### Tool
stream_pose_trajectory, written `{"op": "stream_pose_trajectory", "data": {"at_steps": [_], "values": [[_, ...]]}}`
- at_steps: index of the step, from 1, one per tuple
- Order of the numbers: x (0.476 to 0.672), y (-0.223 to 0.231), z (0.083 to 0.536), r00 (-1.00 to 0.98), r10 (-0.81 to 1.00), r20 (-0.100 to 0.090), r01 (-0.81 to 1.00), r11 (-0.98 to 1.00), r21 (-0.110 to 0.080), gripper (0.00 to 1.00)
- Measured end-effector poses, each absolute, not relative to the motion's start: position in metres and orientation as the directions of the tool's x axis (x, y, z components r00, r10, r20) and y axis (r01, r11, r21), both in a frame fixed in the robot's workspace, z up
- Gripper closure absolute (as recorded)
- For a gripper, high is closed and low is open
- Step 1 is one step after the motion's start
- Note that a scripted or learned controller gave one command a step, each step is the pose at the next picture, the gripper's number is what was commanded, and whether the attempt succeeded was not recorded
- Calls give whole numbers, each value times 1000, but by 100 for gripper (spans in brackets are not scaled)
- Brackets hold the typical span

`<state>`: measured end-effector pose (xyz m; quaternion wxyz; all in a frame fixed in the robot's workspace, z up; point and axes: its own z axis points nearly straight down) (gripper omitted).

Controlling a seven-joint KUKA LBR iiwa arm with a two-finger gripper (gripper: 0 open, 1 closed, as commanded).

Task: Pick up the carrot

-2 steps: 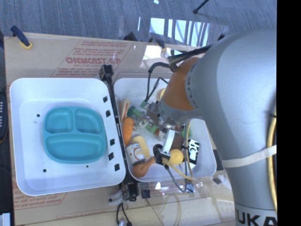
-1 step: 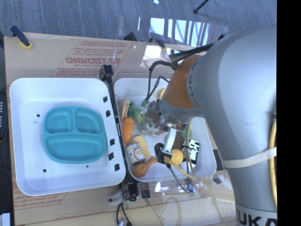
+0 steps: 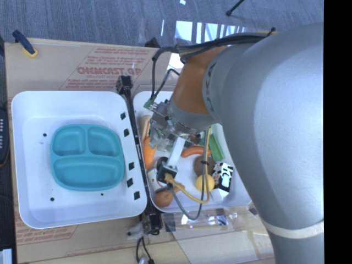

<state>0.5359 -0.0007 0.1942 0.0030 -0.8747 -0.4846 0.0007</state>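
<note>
Right bin (image 3: 141, 100), centre of frame, crowded with toy food. Carrot (image 3: 148, 154) lying lengthwise, pressed against that bin's left wall, orange, upper end tucked under the gripper (image 3: 161, 141). Probably just landed there in the clutter, not arranged. Gripper lowered into the bin right above and beside the carrot, wrist tilted toward the left wall, likely lined up for a grab along that wall. Jaws open or closed: cannot tell, hidden by the wrist body; nothing seen held.

Second orange piece (image 3: 193, 151) near centre of the bin, curved, easy to confuse with the target. Yellow fruit (image 3: 204, 183), black-and-white cow-print item (image 3: 223, 175) and green piece (image 3: 215, 144) toward the right side; brownish round item (image 3: 163, 197) at the lower left corner.

Left bin (image 3: 33, 125) holding a teal divided plate (image 3: 86, 155), centred, flat.

Desk (image 3: 55, 59) covered with a brown sheet, red print reading "CHEMCAST GP"; smaller lines too small to read. Blue-and-yellow clamp (image 3: 23, 43) at upper left, apparently pinning the sheet down.

Risk: wall contact could block a clean grab.
</note>
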Motion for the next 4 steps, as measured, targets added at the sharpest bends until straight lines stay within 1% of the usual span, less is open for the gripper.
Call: {"op": "stream_pose_trajectory", "data": {"at_steps": [1, 2, 3, 4], "values": [[491, 70, 190, 496, 868, -7, 868, -496, -13, 100], [478, 90, 350, 214, 977, 0, 977, -214, 1, 100], [476, 68, 288, 137, 991, -5, 991, -137, -10, 100], [476, 2, 214, -480, 877, 2, 877, 480, -10, 100]]}}
